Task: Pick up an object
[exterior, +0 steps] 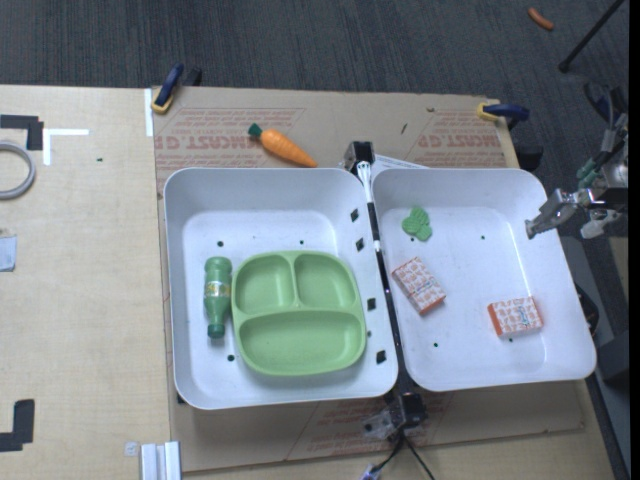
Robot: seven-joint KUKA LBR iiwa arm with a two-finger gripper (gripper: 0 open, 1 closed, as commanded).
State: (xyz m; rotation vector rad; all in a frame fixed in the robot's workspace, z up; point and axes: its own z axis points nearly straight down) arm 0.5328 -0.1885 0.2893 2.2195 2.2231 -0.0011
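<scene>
In the right bin (470, 363) a small green leafy toy (417, 224) sits near the back left. A pink-and-white packet (418, 285) lies at the left middle, and an orange packet (515, 316) towards the front right. My gripper (548, 218) hovers over the right bin's right rim, apart from every object, with nothing seen in it. The left bin (190, 218) holds a green divided plate (298, 313) with a green bottle (216, 295) lying to its left.
A toy carrot (283, 145) lies on the cardboard sheet (440, 133) behind the bins. Blue and yellow clamps (168, 87) (503, 113) hold the sheet's back corners. A black clip (360, 154) sits where the two bins join.
</scene>
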